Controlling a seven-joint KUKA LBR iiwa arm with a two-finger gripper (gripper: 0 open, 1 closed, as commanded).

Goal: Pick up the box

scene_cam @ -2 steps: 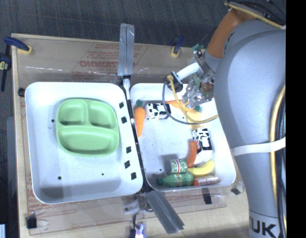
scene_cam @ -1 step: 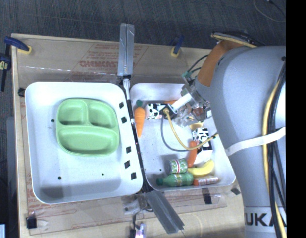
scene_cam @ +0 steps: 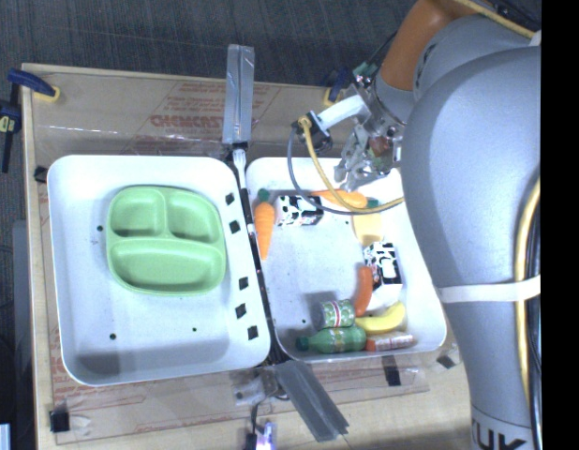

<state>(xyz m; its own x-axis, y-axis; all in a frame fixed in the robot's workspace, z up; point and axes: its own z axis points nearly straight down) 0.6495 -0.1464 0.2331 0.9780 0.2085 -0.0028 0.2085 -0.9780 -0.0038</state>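
Observation:
A small black-and-white patterned box lies near the back left of the right bin. A second black-and-white patterned carton lies by the bin's right wall. My gripper hangs over the bin's back right corner, above an orange piece and to the right of the first box. Nothing shows in its grasp. The big grey arm hides the bin's right rim.
A carrot lies along the right bin's left wall. A yellow block, a small carrot, a can, a banana and a green bottle crowd the front right. The left bin holds a green divided plate.

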